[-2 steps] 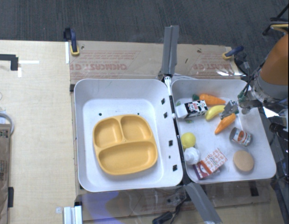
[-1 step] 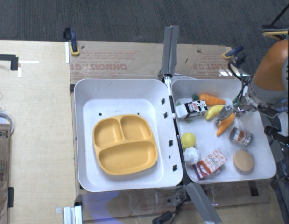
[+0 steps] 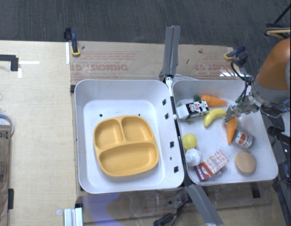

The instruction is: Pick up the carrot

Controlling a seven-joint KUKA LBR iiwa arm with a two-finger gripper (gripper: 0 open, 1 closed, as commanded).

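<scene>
Two carrots lie in the right bin (image 3: 270,171) — one (image 3: 214,100) by the far wall, one carrot (image 3: 231,129) tilted under the gripper (image 3: 235,111), its top apparently pinched between narrow fingers — probably because that end sits clear of the banana (image 3: 214,116) and can (image 3: 243,140).

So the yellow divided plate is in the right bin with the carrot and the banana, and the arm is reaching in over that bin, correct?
Not quite. The camera view shows the yellow divided plate alone in the left bin. The carrot and the banana do lie in the right bin, and the arm's gripper is reaching in over that bin.
</scene>
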